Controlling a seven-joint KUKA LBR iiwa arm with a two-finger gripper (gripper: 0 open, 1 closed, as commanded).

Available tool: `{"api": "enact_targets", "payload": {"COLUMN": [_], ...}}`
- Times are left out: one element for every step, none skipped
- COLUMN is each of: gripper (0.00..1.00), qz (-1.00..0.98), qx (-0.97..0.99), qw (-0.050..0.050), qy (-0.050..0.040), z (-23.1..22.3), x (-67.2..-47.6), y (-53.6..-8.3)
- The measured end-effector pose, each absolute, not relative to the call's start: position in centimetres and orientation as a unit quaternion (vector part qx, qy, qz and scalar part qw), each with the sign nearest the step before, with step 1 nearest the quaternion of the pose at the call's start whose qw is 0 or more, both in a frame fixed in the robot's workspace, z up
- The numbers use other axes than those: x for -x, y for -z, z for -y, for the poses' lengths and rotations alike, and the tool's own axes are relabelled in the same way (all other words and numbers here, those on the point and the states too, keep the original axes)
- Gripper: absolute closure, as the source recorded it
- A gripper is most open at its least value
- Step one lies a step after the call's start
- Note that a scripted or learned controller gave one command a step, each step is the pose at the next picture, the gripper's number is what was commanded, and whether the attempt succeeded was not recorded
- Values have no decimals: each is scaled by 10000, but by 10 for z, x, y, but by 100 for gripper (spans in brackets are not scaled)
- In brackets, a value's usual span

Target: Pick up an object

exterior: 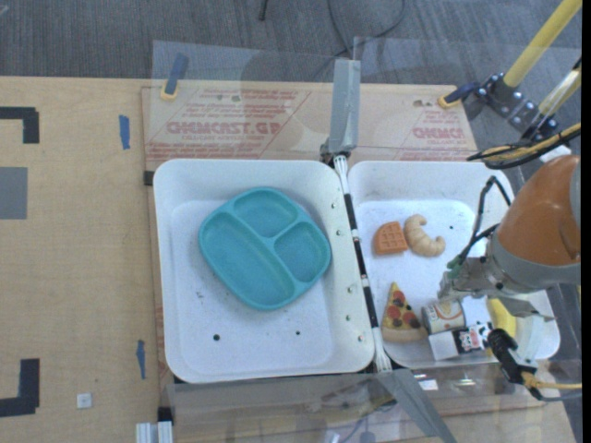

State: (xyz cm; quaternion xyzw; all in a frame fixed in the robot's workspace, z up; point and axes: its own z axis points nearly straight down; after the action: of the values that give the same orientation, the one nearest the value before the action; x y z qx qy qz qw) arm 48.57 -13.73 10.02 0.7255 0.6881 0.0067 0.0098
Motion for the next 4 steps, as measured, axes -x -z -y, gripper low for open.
{"api": "enact_targets", "payload": {"gripper": [0, 100, 0, 0], "qz": [-6882, -6864, -6865, -7135], "qx": [-7255, -7271, -7270, -7006], "qw": [94, 116, 107, 88], "qy": [-61, -71, -64, -28], "z": [137, 139, 139, 113], "x": [-485, -486, -486, -483], "y": [-100, -110, -109, -91]}}
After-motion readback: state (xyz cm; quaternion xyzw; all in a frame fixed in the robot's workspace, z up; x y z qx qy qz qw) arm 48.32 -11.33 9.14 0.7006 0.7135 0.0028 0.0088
